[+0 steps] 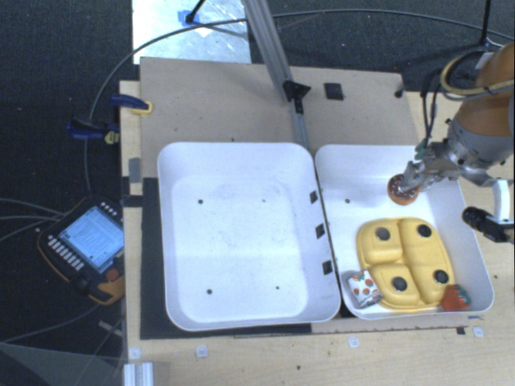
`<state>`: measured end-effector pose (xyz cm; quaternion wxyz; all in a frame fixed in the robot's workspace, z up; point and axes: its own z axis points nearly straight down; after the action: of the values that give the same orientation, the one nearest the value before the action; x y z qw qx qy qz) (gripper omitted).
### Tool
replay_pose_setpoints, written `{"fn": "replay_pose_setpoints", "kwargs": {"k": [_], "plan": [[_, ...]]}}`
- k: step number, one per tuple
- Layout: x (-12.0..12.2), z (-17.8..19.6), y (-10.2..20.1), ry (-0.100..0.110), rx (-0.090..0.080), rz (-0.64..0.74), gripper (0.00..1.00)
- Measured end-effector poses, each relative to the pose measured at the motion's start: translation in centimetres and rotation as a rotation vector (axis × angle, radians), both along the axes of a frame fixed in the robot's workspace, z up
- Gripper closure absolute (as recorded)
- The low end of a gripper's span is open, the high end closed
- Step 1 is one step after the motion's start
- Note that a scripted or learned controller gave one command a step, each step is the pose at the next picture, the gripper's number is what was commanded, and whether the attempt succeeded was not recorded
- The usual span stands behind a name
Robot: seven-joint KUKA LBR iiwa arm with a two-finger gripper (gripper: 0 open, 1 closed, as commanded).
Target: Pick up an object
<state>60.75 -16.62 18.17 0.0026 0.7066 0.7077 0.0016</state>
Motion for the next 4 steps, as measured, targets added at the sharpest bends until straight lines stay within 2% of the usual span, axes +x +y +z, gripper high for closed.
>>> {"fn": "replay_pose_setpoints", "kwargs": {"k": [2,3,4], "plan": [[0.6,9.9,1.7,0.001,0.001,0.005,1.00],[-0.5,10.0,7.0,0.005,0.002,0.008,1.00],[-1.6,7.9,12.6,0.006,0.003,0.008,1.00]]}}
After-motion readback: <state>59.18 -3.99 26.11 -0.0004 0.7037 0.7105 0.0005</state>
